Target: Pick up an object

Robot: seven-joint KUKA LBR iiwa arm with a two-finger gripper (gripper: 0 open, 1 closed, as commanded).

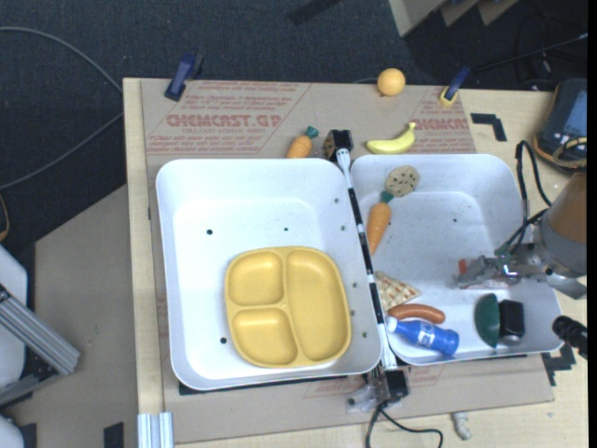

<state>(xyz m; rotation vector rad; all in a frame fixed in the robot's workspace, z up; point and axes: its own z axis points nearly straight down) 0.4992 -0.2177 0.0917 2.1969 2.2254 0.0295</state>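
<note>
stage: reaching, nothing lifted yet | my gripper [471,269] hangs low over the right bin [448,171], fingers spread, pinching nothing | nearest object: green-and-black toy [497,318] just below-right (a guess) | left: descend, close, lift

Even overhead light floods the bench, and the two white bins [187,250] glare almost to washout, faint shadow along their walls. The yellow tray [287,306] shows a soft sheen. The dark floor [75,26] stays dim. The whole picture is slightly soft and grainy.
</note>
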